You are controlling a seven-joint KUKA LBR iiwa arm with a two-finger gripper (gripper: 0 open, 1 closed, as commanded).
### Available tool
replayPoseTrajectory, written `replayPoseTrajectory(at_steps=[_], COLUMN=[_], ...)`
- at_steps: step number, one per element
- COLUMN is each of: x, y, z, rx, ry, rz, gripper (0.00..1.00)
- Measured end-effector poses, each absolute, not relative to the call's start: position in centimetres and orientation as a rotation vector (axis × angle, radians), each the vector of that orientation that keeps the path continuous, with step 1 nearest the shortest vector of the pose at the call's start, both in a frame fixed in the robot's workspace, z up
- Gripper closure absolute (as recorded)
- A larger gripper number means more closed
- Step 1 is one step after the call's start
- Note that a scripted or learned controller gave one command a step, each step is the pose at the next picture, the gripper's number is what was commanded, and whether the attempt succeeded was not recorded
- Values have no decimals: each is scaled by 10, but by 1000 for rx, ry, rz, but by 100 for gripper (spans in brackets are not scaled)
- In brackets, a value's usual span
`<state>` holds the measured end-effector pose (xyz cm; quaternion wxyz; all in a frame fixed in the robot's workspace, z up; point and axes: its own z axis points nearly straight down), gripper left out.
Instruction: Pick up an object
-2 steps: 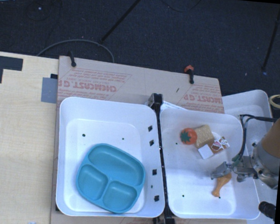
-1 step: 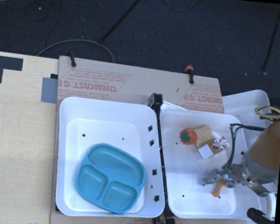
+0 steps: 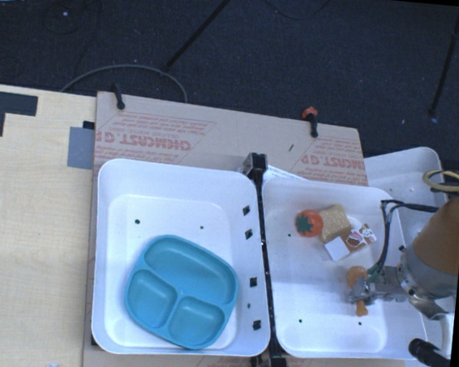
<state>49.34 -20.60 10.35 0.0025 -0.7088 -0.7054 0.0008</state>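
Note:
My gripper (image 3: 367,292) is low in the right bin (image 3: 311,334), near its right wall, at the end of the grey arm (image 3: 439,249). A small orange object (image 3: 356,275) lies right against the gripper's upper left, and an orange bit (image 3: 361,309) shows just below it. I cannot tell whether either is held. Further back in the same bin lie a red tomato-like toy (image 3: 308,223), a tan block (image 3: 336,222), a white card (image 3: 338,248) and a small brown-and-white packet (image 3: 359,236).
The left bin (image 3: 122,200) holds a blue divided plate (image 3: 181,290). A black divider (image 3: 256,255) runs between the bins. Cardboard (image 3: 218,141) lies behind them and black cables (image 3: 388,228) hang by the arm.

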Motion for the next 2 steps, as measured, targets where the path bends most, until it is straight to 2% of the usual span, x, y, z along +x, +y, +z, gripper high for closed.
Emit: replayPoseTrajectory(at_steps=[2], x=[495], y=[-195], z=[201], rx=[-2220], ry=[-2225], rz=[-2], gripper=[100])
